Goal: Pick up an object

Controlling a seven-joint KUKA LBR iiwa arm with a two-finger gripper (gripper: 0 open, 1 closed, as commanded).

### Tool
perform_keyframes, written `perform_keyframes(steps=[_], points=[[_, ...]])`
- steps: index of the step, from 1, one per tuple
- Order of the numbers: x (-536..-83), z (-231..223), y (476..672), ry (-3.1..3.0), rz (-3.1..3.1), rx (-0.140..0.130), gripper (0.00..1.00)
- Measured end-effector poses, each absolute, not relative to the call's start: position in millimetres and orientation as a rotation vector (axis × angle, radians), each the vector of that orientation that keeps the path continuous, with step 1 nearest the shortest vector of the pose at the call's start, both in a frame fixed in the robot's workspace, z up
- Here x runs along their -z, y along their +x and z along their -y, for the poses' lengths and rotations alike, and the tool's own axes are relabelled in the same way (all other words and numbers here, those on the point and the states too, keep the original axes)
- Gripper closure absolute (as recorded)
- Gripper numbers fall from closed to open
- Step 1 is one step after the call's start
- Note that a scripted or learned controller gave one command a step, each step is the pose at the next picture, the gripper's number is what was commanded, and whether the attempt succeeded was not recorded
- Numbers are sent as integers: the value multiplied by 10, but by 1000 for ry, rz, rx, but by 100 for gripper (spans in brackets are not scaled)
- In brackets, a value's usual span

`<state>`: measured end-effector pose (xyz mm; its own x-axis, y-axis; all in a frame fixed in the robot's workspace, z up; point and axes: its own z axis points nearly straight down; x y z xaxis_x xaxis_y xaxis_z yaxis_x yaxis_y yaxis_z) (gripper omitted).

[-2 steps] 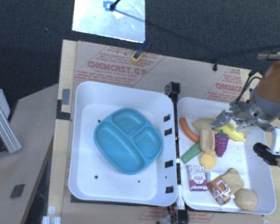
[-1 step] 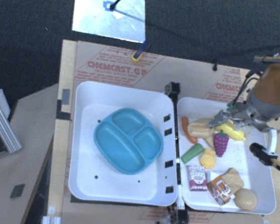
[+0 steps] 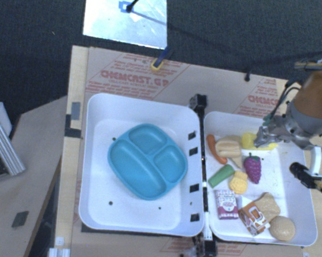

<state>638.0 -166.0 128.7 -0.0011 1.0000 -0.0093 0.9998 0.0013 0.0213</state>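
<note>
While the gripper [image 3: 263, 138] hangs low over the yellow toy [image 3: 251, 142] at the far side of the right bin [image 3: 307, 218], nothing is lifted yet; whether it is spread or pinching I cannot tell. That yellow toy lies just beyond the purple grapes [image 3: 253, 168], so grasp and lift remain.

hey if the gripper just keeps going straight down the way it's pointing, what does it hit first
Most likely the yellow toy lying right under the gripper in the right bin. The beige bread piece sits just beside it. Depth is hard to judge from this slanted view, so contact may already be near.
</note>
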Motion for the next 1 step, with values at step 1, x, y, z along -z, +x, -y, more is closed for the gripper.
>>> perform_keyframes(steps=[1], points=[[-1725, 1634, 6400, 2214, -2223, -5, 100]])
